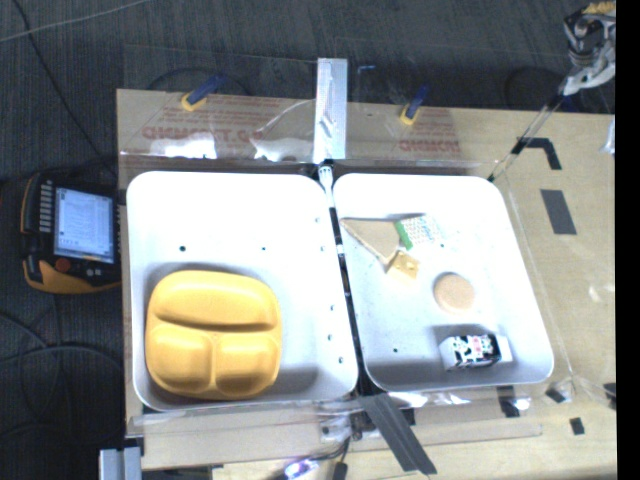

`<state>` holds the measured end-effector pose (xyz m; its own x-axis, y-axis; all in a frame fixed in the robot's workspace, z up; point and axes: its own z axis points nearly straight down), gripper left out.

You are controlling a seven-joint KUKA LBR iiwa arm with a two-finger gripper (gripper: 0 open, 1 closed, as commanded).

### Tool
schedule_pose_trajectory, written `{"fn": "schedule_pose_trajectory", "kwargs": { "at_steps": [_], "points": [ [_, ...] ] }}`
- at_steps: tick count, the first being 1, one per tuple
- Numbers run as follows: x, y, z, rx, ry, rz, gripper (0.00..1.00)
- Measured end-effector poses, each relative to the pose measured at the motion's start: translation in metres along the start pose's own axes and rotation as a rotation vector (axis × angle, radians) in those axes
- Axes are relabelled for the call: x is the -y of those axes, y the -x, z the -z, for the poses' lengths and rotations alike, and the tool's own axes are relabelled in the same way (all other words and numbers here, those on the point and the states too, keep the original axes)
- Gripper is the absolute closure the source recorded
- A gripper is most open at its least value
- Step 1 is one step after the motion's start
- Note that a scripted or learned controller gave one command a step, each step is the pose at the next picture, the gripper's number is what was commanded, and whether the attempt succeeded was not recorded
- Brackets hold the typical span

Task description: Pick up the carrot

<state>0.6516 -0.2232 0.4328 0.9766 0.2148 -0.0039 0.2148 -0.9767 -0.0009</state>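
Jaws: state cannot tell. Black-white printed box [470, 349] in right bin [520, 268], writing unreadable.

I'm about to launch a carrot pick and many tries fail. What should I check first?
1. Target identified: cannot tell; the tan wedge in the right bin is closest in shape.
2. Wedge free of neighbours: not ok; a green-white pack and a small tan piece lie against it.
3. Room at the wall: not ok; the wedge's tip is close to the divider.
4. Disc apart: ok.
5. Yellow block out of the way: ok, it is in the left bin.
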Motion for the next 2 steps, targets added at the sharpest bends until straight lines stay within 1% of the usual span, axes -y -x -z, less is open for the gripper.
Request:
{"fn": "schedule_pose_trajectory", "kwargs": {
  "at_steps": [2],
  "points": [
    [-0.0001,0.0001,0.0001,0.0,0.001,-0.002,0.0]
  ]
}}
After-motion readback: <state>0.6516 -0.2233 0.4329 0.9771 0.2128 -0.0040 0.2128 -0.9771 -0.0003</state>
